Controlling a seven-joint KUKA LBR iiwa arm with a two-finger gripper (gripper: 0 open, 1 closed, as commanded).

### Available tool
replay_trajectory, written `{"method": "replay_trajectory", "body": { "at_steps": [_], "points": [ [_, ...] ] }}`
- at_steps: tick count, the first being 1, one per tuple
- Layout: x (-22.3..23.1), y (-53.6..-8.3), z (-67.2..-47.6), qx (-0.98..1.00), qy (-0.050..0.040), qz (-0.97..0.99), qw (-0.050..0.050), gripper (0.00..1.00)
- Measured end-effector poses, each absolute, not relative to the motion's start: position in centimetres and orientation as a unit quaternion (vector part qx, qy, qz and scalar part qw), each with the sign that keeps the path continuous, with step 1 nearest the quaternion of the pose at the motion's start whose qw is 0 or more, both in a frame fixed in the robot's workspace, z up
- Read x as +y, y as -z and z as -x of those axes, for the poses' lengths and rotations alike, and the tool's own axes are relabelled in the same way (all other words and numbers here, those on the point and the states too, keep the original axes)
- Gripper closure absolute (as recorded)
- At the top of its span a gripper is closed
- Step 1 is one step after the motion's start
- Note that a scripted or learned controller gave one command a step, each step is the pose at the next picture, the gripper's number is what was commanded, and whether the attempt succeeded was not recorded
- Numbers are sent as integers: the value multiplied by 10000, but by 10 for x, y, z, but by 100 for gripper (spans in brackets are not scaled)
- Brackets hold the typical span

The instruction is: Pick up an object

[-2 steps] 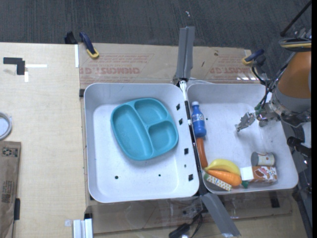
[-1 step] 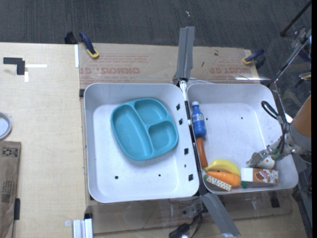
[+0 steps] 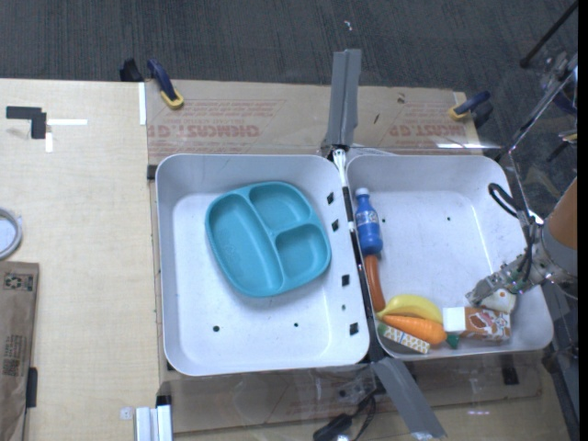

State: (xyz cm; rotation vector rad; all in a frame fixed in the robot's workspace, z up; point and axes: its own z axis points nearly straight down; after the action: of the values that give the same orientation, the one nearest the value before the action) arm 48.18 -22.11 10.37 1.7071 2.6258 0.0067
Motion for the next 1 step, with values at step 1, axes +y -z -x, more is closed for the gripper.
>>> {"method": "replay_trajectory", "body": {
  "at_steps": [1],
  "points": [
    [-185, -210, -497, 8465, 0, -5323, 11, 100]
  ]
}}
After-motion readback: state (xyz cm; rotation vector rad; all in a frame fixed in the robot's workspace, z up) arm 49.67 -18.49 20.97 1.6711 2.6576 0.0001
